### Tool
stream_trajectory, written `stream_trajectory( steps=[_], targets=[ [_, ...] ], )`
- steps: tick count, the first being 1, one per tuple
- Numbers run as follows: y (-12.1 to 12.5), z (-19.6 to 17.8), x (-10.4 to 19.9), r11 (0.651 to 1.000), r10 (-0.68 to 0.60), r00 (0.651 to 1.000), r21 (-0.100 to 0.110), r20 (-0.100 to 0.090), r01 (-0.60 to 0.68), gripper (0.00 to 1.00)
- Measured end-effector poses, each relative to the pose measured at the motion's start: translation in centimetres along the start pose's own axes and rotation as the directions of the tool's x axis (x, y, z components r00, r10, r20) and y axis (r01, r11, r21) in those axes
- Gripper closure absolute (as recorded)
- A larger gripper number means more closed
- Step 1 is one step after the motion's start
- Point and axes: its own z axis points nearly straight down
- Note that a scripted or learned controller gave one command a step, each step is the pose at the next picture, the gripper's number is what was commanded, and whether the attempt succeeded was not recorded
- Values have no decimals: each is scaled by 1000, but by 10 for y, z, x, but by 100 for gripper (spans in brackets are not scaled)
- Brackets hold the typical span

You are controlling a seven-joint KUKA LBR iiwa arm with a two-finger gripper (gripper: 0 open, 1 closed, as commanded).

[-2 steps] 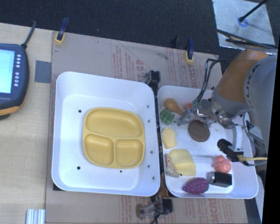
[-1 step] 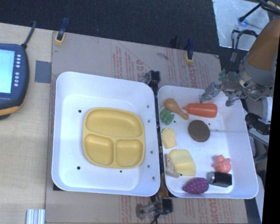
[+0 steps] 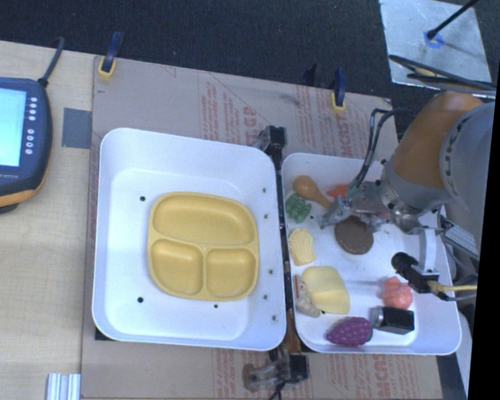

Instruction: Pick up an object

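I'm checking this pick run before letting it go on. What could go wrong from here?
The gripper hangs low over the right bin, where the brown disc, green piece and drumstick lie close together. It may pinch two things or knock one aside. The disc looks flat, so the fingers could slip off it.

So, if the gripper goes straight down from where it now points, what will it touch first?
Probably the brown round piece lying just under the gripper in the right bin; height above it is unclear.
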Motion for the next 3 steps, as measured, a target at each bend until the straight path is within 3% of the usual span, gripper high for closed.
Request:
stream_trajectory(
  steps=[1, 2, 3],
  targets=[
    [40, 3, -5, 1000, 8, 1000, 30, -6, -8, 0],
    [-23, -42, -55, 1000, 2, 1000, 3, -2, -2, 0],
    [37, 7, -18, 1000, 5, 1000, 28, -6, -5, 0]
  ],
)
